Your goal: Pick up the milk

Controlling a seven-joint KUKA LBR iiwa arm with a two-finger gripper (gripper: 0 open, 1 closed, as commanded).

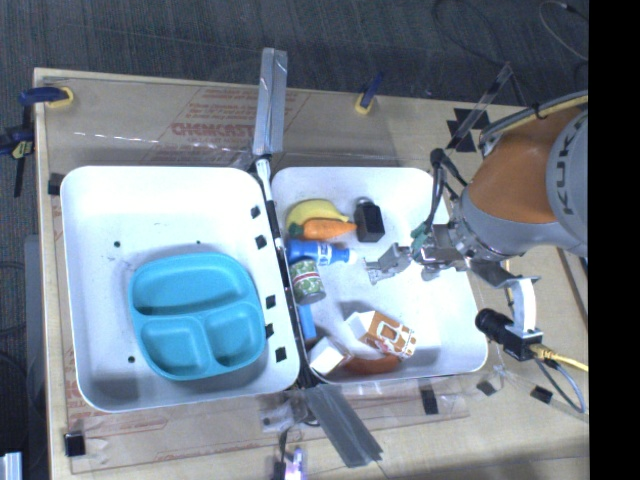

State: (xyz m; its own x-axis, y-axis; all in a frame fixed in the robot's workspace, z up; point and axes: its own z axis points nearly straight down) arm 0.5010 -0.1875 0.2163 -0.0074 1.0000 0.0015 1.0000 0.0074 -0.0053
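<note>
The milk (383, 335) is a small white carton with an orange-brown print. It lies tilted in the right bin (452, 336), near the front wall. My gripper (411, 261) hovers over the middle of that bin, behind the carton and slightly to its right. It is open, its two grey fingers spread left and right with nothing between them. The carton is apart from the fingers.
A banana (313, 212), a carrot (328, 230), a black block (369, 220), a green-labelled bottle (307, 278) and a blue item (304, 320) crowd the right bin's left side. A brown sausage-like item (368, 364) and a white piece (326, 356) lie beside the milk. A blue divided tray (197, 314) lies in the left bin (90, 228).
</note>
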